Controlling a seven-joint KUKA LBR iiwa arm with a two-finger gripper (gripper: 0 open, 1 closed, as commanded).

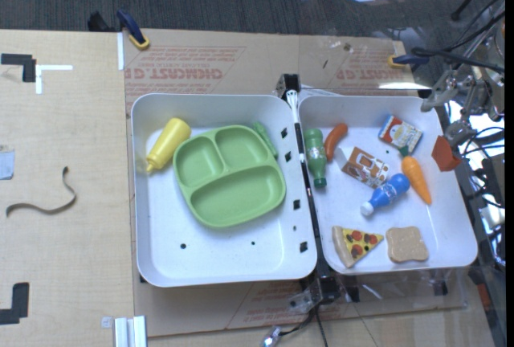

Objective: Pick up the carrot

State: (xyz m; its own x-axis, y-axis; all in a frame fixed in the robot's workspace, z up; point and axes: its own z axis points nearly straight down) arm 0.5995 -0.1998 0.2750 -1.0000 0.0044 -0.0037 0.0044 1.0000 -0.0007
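Note:
The carrot is orange and tapered. It lies in the right bin near that bin's right wall, with its tip pointing toward the front. A blue bottle lies just to its left. Grey metal parts of the arm's end, which I take for the gripper, hang among cables over the bin's far right corner, beyond the carrot and apart from it. Nothing is seen held there.
The right bin also holds a green bottle, a red sausage, a snack packet, a small carton, a pizza slice and a bread slice. A red-brown block sits at its right rim. The left bin holds a green divided plate and a yellow bottle.

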